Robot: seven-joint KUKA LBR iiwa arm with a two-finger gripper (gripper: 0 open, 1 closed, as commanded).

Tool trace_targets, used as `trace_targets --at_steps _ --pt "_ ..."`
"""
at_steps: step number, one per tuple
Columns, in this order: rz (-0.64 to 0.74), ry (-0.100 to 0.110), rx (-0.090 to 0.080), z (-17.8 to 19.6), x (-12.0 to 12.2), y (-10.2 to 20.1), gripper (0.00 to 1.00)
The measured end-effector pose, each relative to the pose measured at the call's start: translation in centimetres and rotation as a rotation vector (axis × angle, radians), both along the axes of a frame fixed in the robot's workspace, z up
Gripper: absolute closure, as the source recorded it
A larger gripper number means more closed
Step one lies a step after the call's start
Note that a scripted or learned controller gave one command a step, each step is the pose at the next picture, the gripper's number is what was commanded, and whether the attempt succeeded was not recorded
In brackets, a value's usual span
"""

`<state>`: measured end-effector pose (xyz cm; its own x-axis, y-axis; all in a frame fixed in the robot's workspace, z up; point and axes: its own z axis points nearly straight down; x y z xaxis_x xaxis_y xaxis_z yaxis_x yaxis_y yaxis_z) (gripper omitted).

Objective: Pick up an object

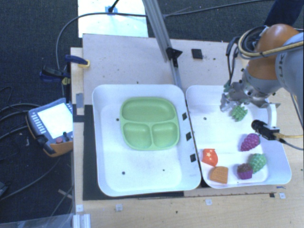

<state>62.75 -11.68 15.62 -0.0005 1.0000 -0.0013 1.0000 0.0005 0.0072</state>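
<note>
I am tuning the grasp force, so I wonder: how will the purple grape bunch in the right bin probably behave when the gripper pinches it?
The purple grape bunch looks like moulded toy food, so it is probably stiff and light. Its bumpy, rounded surface may let the fingers slip off. It lies apart from its neighbours, so a failed pinch would likely just nudge it across the right bin.

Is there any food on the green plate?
No. The green plate in the left bin shows three bare compartments; the toy foods lie in the right bin.
</note>
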Motion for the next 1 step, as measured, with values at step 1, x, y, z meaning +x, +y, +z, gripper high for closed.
trace_targets --at_steps 1 --pt "0.004 -0.002 0.000 6.53 0.02 0.16 1.00"
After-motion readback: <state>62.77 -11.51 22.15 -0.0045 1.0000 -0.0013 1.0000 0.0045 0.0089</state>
